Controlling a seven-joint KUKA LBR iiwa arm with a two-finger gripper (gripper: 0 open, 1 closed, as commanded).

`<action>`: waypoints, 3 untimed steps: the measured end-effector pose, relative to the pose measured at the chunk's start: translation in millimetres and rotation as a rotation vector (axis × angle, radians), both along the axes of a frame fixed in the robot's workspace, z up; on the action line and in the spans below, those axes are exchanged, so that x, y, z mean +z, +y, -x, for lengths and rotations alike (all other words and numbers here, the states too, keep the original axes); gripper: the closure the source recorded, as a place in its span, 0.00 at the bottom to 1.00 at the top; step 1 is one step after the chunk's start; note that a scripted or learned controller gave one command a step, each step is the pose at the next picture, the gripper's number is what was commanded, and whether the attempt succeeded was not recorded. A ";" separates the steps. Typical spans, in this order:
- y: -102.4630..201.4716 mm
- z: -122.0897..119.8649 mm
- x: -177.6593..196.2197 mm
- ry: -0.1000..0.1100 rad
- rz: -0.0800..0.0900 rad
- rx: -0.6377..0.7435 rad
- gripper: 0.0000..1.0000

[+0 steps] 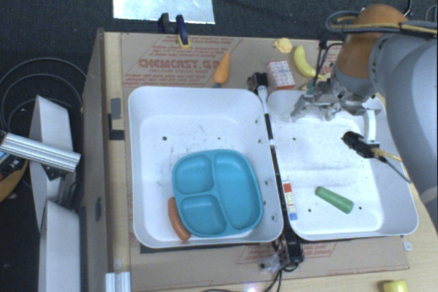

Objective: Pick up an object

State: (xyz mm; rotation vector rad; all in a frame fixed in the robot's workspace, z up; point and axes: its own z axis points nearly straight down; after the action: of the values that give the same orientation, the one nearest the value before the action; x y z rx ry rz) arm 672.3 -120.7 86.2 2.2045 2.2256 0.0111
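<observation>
In the right bin [393, 215], a green cylinder-shaped object [334, 199] lies near the front. The left bin [147, 140] holds a blue divided plate [217, 191], with an orange sausage [178, 219] lying against the plate's front-left edge. The grey arm with its orange band [373, 17] reaches in from the right. Its gripper [316, 103] hangs low over the far end of the right bin, well behind the green object. I see nothing between its metal parts.
On the cardboard behind the bins lie a carrot [222, 69], a small box [280, 74], a banana [304, 61] and a yellow scrap [282, 45]. A black cable end [361, 145] hangs over the right bin. A small label [288, 198] sits by the divider.
</observation>
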 end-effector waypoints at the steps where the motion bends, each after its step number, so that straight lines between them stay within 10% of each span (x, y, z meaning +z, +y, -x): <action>1: 3.5 76.1 -2.4 0.016 -0.003 -0.010 0.00; 2: 27.2 6.5 -0.5 0.003 -0.001 -0.001 0.00; 3: 29.9 68.6 -2.3 0.015 -0.002 -0.010 0.00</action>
State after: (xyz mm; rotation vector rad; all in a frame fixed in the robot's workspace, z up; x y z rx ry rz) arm 603.7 -90.8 83.9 2.2238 2.2236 -0.0032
